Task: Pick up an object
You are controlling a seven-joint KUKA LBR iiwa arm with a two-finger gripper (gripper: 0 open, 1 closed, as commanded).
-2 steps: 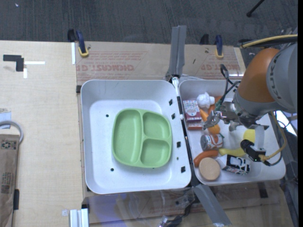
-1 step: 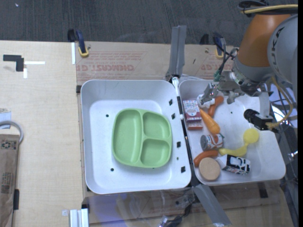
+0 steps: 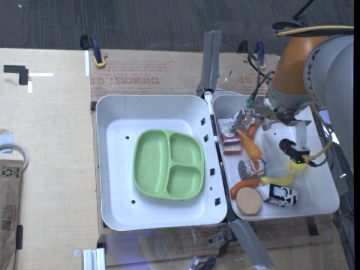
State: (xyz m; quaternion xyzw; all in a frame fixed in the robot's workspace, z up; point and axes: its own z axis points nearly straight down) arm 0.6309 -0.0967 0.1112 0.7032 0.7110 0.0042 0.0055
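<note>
My gripper (image 3: 243, 119) hangs low over the back left part of the right bin (image 3: 323, 198). Just below and in front of it an orange carrot (image 3: 250, 145) lies at a slant, its near end close to the gripper. Whether the two touch is not clear. A red and white box (image 3: 228, 135) lies left of the carrot against the bin wall. A second orange piece (image 3: 253, 129) shows beside the gripper.
Toward the front of the right bin lie a small can (image 3: 251, 166), a yellow banana (image 3: 282, 178), a red-orange sausage shape (image 3: 244, 184), a tan round disc (image 3: 249, 201) and a black and white carton (image 3: 282, 196). The left bin (image 3: 112, 151) holds a green divided plate (image 3: 169, 163).
</note>
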